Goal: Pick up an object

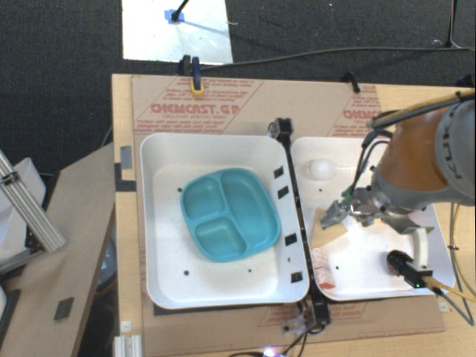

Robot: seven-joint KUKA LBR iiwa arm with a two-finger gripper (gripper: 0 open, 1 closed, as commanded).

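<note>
A reddish packet (324,268) is lying in the right bin's (358,263) near-left corner; just beyond, a tan piece (329,229) is sitting by the left wall, long axis seemingly running near-left to far-right; the gripper (344,208) is hovering at its far end, apart or together I cannot tell; closing so near the wall is risking a glancing miss.

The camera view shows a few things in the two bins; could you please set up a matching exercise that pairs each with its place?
Things:
1. blue plate
2. white ball
3. red and white packet

Places:
A. right bin, far left part
B. right bin, near left corner
C. left bin, middle

Pairs: 1-C, 2-A, 3-B
</note>
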